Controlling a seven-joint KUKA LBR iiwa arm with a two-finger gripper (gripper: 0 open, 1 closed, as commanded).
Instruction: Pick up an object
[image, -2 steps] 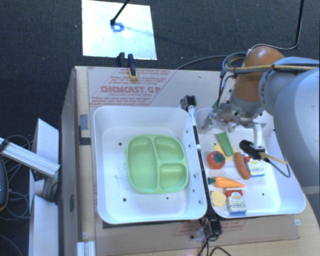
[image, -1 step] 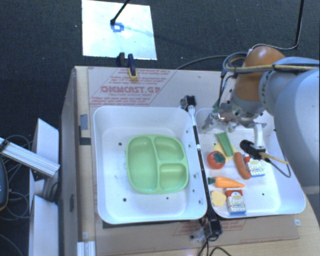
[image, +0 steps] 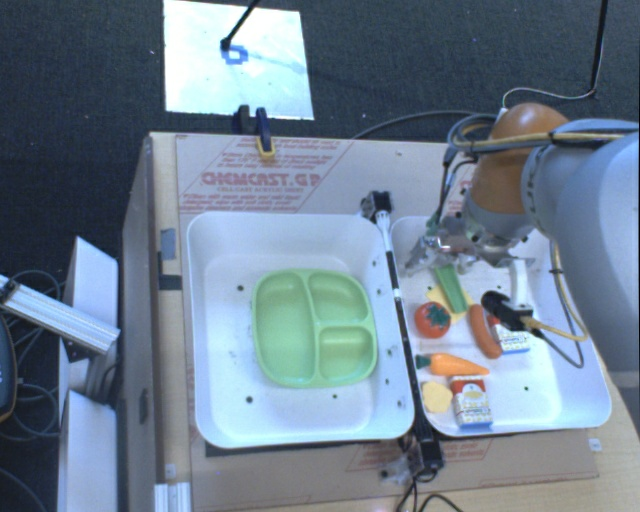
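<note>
My gripper (image: 441, 258) hangs low over the far left part of the right bin (image: 575, 395). It looks open, with its jaws spread over the far end of a green stick (image: 453, 291) that lies on the bin floor. Nothing is lifted between the fingers. Near the stick lie a red tomato (image: 432, 319), a brown-orange sausage (image: 484, 332), a carrot (image: 456, 364), a yellow piece (image: 437, 397), a red and white carton (image: 472, 404) and a small blue and white pack (image: 515, 344). The arm hides the bin's far right part.
The left bin (image: 215, 300) holds a light green divided plate (image: 313, 327). A black divider rail (image: 396, 300) runs between the two bins, close to the gripper's left. Cables trail over the bench behind the arm.
</note>
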